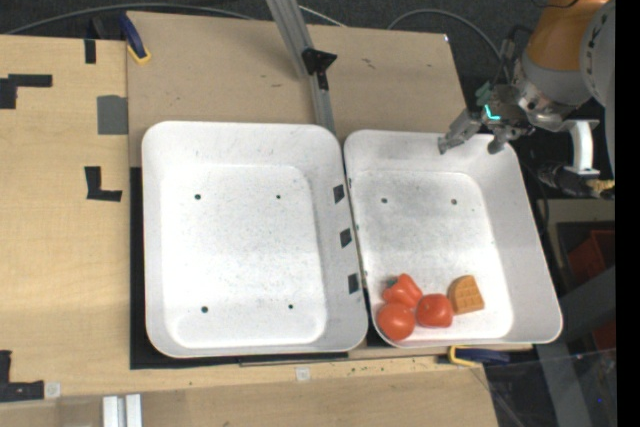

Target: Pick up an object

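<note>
left bin (240,235) open, toys (420,303) clustered

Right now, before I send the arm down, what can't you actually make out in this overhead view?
- Gripper, at the right bin's far rim: too small and dark to resolve in detail.
- The red objects in that bin's near corner: clustered and touching, so their count and shapes are unclear.
- The orange-brown block beside them: too small to identify.
- The arm: cut off by the right edge.

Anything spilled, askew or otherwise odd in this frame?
Nothing stands out. The red pieces and the orange block sit clustered inside the right bin, at its near edge; none has spilled out. The tool is at that bin's far edge, holding nothing I can see.
</note>
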`<state>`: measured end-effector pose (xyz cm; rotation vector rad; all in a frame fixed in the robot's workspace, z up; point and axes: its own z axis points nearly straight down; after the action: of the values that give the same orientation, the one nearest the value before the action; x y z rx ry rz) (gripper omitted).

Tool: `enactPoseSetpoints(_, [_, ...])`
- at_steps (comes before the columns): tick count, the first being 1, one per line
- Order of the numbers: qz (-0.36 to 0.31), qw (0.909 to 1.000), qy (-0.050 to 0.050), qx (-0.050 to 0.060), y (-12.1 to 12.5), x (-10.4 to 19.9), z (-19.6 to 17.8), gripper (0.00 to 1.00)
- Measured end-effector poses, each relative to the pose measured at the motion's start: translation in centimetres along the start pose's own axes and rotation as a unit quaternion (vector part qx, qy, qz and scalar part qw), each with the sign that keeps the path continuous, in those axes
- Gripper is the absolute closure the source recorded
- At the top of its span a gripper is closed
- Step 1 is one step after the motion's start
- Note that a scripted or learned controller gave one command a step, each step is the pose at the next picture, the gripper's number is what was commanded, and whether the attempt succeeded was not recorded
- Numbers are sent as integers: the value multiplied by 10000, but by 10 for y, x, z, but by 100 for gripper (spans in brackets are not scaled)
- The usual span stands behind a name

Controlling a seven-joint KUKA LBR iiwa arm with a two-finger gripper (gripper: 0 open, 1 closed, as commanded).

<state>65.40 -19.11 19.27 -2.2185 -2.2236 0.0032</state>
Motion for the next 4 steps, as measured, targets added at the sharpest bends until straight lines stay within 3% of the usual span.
enactPoseSetpoints(2, [1, 10000, -2, 3, -8, 10, 106, 0])
enactPoseSetpoints(3, [-8, 10000, -5, -2, -8, 10, 94, 100])
enactPoseSetpoints(4, [8, 10000, -2, -32, -15, 9, 35, 100])
